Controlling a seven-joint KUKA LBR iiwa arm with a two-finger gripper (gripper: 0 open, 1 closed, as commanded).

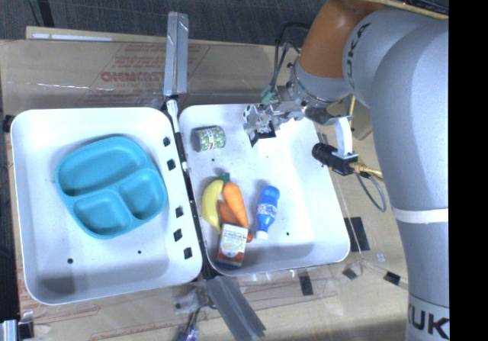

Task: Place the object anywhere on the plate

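Cardboard-covered bench [91, 65], two white bins [46, 255], blue plate [110, 185], dark floor behind.

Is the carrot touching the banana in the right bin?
Touching. The camera view shows the carrot lying against the banana along its right side, with no white bin floor visible between them.

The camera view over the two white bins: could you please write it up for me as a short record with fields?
left bin: holds a blue three-compartment plastic plate, nothing on it
right bin: small green-labelled can on its side; yellow banana, orange carrot, blue-and-white bottle, small carton close together
gripper: above the right bin's far edge, nothing seen between its fingers
task state: not yet done
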